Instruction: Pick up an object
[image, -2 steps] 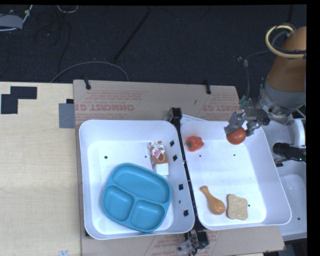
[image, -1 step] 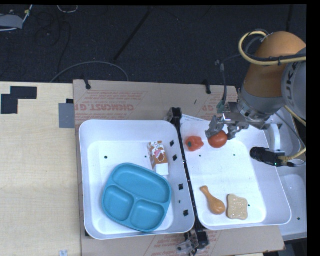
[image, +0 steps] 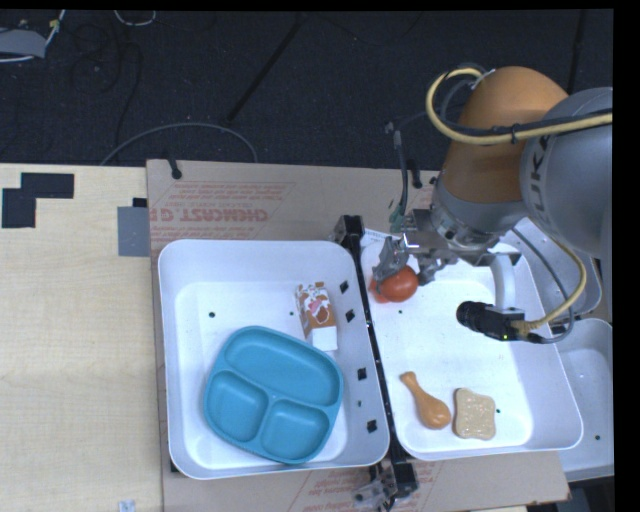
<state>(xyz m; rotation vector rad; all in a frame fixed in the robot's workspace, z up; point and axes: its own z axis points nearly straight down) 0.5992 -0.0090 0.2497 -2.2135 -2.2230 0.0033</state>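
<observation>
My gripper (image: 405, 268) hangs over the far left corner of the right bin (image: 545, 425). A small red tomato-like object (image: 398, 287) sits between its two fingertips, right by the divider between the bins, and the fingers are closed against it. Part of the object's top is hidden by the fingers. Lower in the same bin lie a tan drumstick (image: 426, 400) and a beige slice of toast (image: 474, 413), both well clear of the gripper.
The left bin (image: 185, 300) holds a blue divided plate (image: 270, 395) and a small brown-and-white packet (image: 316, 308). A black fitting with cables (image: 490, 318) juts from the arm over the right bin. Black clips line the divider (image: 362, 340).
</observation>
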